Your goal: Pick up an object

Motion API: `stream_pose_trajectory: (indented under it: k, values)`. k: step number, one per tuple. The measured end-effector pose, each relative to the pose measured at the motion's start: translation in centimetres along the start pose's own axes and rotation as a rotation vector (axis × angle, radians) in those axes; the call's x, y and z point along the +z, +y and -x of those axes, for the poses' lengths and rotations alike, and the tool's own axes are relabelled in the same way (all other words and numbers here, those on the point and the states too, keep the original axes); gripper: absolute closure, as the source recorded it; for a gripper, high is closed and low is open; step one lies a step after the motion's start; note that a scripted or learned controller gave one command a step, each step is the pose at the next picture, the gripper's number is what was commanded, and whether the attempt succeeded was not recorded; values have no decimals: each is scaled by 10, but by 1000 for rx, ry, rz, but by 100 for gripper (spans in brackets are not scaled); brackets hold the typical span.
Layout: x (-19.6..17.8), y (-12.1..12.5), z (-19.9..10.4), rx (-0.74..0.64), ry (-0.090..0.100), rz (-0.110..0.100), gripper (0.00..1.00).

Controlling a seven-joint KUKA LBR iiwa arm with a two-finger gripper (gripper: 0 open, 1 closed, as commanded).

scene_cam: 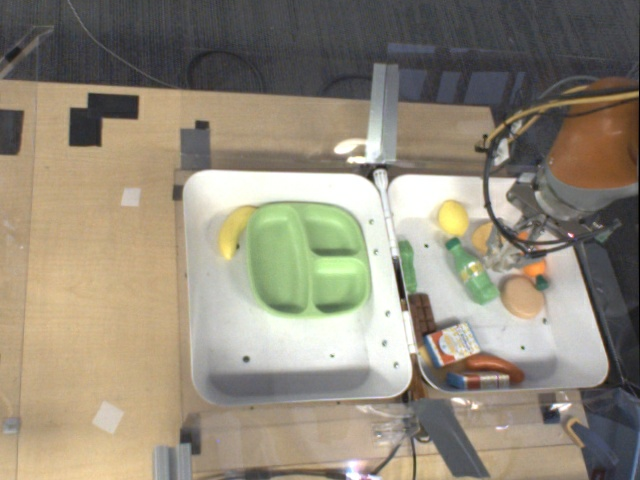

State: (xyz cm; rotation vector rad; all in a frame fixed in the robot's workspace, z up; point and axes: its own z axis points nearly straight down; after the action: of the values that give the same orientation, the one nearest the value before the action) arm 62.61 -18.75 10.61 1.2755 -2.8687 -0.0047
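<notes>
Wooden bench [90, 298] top, pale, carrying two shallow white bins side by side. Far across from the gripper, the left bin [290, 368] holds a big green divided tray [305, 258] with a banana [234, 232] tucked against its far edge; open white floor lies nearer the camera.

Reaching in from the right, the grey and orange arm [590, 158] hangs over the right bin [570, 358], likely poised for a grab. Its gripper [505, 258] sits low among clutter; whether it is wide or narrow cannot be told, and nothing is clearly held.

Just beside the gripper lie a green bottle [472, 273] and a tan egg-shaped toy [522, 297]. A lemon [453, 216] sits a little beyond. Further off, toward the near rim, rest a small carton [452, 344] and a sausage [488, 370]. Objects crowd the gripper closely, so free room is slim; the bin's right corner offers bare floor.
</notes>
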Motion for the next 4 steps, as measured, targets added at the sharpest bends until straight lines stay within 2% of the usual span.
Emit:
stream_pose_trajectory:
  k: [1, 2, 3, 4]
  values:
    - [-7, -1, 6, -6, -8, -11, 0]
    - [17, 37, 10, -47, -10, -15, 0]
    - [15, 109, -15, -230, -10, -21, 0]
    - [14, 126, -54, -234, -18, -34, 0]
